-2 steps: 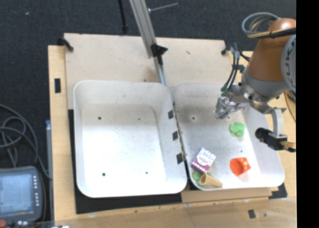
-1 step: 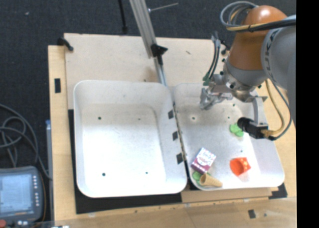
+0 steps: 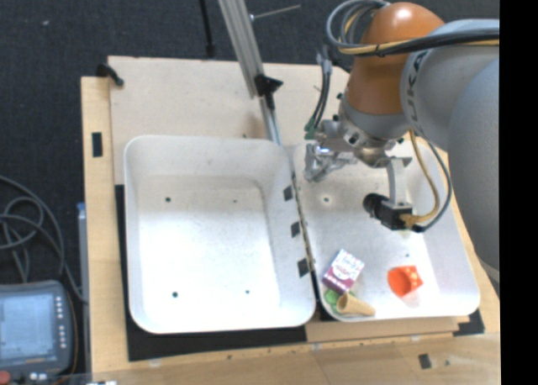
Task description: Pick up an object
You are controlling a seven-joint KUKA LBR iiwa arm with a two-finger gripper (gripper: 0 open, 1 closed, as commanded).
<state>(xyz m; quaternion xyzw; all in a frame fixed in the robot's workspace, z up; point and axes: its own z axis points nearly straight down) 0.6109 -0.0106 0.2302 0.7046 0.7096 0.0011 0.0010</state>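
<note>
At the far left a screen (image 3: 32, 329) sits off the surface (image 3: 97, 207), with loose cables (image 3: 34, 215) lying on the dark floor beside it. On the surface two white bins stand side by side, rims touching. The left bin (image 3: 139, 207) has bare walls and a few dark specks on its floor. A slanted metal rail (image 3: 239, 30) comes down from the top edge and ends at the far rim where the two bins meet, just left of the arm.

The right bin (image 3: 458, 278) holds three small things, all near its front edge. A purple-and-white box (image 3: 344, 270) lies tilted, its long axis running from front left to back right. Just in front of it, touching or nearly so, a tan cone (image 3: 356, 305) lies on its side across a green piece (image 3: 334, 298), its tip toward the right. An orange block (image 3: 404, 280) sits apart to the right of both.

The arm (image 3: 395, 55) leans in from the right over the back of the right bin. The jaws (image 3: 317, 163) hang near the shared rim, well apart from the three things; whether they are apart or together cannot be told. A black fitting (image 3: 382, 208) with looped cable hangs beside the wrist.
</note>
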